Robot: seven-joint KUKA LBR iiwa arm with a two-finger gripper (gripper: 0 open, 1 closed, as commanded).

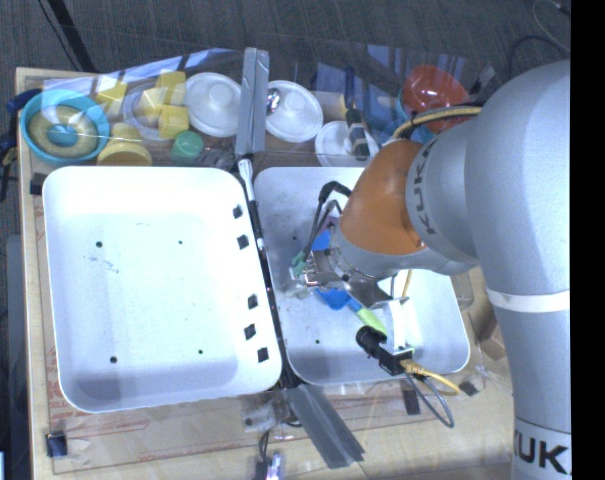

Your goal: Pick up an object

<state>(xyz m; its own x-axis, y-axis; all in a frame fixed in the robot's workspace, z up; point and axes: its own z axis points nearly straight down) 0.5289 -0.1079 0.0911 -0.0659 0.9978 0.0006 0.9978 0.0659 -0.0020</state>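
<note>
Reaching down from the right of the view, the grey arm point(522, 198) bends over one white bin point(312, 358), and its orange band point(382, 208) covers much of what lies beneath. The pincer point(312, 271) sits low over the bin floor, near the middle of that bin, but the wrist point(382, 263) hides most of it, so whether it is wide, narrow or holding anything cannot be told. Just beside the pincer, towards the near edge of the bench point(34, 298), lies a blue piece point(334, 296); it looks close to touching the pincer, though contact cannot be made out. A little farther out on the same side, a yellow-green piece point(373, 318) lies on the bin floor next to the blue one. On the far side of the pincer, another small blue bit point(322, 240) shows against the wrist. Away from the pincer, across the dividing rim point(257, 268), the second white bin point(142, 288) sits alongside. Well beyond the pincer, along the bench's far edge, stands a clutter of tableware: a blue bowl point(62, 128), yellow cups point(167, 103), white lids point(214, 103) and a red bowl point(432, 88).
</note>
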